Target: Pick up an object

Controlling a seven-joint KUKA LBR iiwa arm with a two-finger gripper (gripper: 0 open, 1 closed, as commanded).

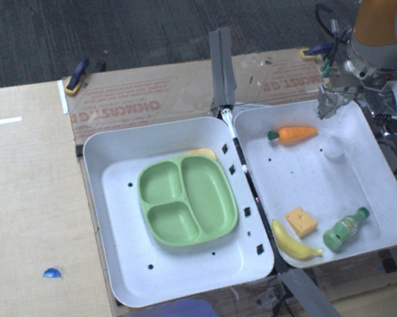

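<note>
The gripper (330,105) hangs over the far right corner of the right bin (382,162), its fingers small, dark and blurred against the bin rim; whether they are spread or closed cannot be told, and nothing shows between them. Above it, cables and the grey wrist crowd together, and the arm (378,6) with its orange band is cut off by the top right corner of the view.

Just left of the gripper and a little nearer, a carrot (295,133) lies on the bin floor, apart from the gripper. Near the front of the same bin lie a banana (294,243), a small orange block (300,221) just beside it, and a green bottle (346,229) on its side to the right.

The left bin (112,227) holds a green divided plate (188,199); a yellowish thing peeks out from behind its far edge, mostly hidden. On the surface (21,219) to the left sits a small blue item (51,273), too small to identify.
</note>
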